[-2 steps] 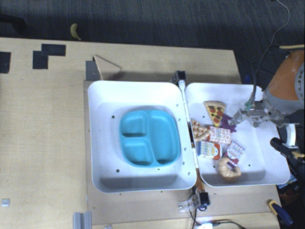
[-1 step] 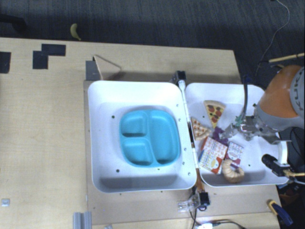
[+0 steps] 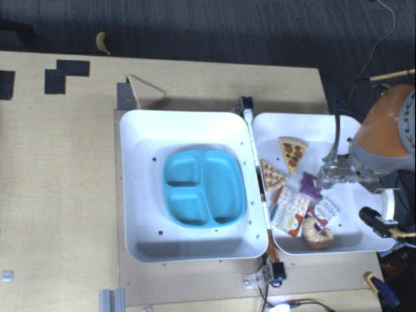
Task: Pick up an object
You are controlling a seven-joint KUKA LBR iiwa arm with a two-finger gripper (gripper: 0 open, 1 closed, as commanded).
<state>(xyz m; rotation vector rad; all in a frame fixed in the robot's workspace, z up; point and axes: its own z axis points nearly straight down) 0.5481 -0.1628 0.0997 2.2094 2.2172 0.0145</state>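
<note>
At the near edge of the right-hand shallow white bin point(image 3: 296, 247), a round tan doughnut-shaped toy point(image 3: 318, 233) is seen lying against the front wall. Just behind it, a small white printed packet point(image 3: 325, 209) and a larger white carton with red and orange print point(image 3: 290, 211) are found side by side, the carton tilted towards the dividing rim. A small purple object point(image 3: 310, 185) is seen just beyond them, directly below the gripper point(image 3: 330, 172), which is held low over the middle of this bin. Whether it is open or closed cannot be told, and nothing is seen held by it. A tan waffle-patterned toy piece point(image 3: 270, 175) rests near the bin's left wall, and a yellow pizza-slice toy with red spots point(image 3: 293, 152) lies further back. In the left-hand white bin point(image 3: 140, 135), a light blue three-compartment plastic tray point(image 3: 203, 187) sits centrally. The grey arm's orange band point(image 3: 382, 125) is visible at the right.
</note>
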